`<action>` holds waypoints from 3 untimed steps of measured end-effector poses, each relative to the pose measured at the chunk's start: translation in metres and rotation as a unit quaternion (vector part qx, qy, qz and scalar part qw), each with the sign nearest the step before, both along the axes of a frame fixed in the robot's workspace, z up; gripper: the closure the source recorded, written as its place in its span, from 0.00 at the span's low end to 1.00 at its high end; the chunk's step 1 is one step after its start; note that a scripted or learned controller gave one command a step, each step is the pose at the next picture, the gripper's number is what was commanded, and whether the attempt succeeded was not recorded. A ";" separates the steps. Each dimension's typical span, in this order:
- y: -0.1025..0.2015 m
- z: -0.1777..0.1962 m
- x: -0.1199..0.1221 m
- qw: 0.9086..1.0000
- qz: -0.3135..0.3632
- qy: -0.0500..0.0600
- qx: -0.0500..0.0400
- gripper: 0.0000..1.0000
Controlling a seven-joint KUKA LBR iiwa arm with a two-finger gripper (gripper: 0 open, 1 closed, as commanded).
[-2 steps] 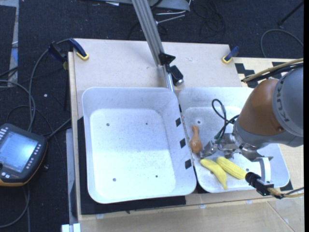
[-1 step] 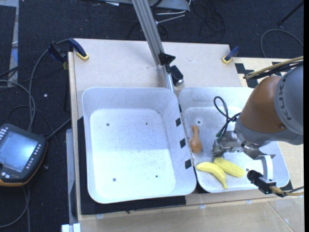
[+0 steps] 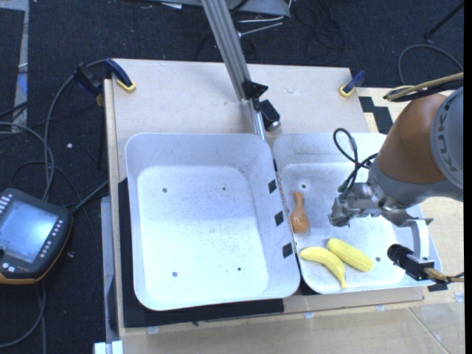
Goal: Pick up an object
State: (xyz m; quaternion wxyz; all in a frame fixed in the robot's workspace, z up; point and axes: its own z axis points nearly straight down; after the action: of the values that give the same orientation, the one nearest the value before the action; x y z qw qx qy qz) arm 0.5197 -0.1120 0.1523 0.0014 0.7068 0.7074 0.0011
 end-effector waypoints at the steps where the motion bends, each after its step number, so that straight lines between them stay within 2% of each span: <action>1: -0.004 0.048 -0.008 1.000 0.000 0.000 0.000 1.00; 2: -0.004 0.110 -0.004 1.000 0.000 -0.001 0.000 1.00; 3: 0.048 0.099 0.007 1.000 0.002 0.002 0.001 1.00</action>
State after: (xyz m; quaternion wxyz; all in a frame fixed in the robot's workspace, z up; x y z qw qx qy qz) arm 0.5270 -0.0636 0.2508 -0.0006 0.7055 0.7087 -0.0001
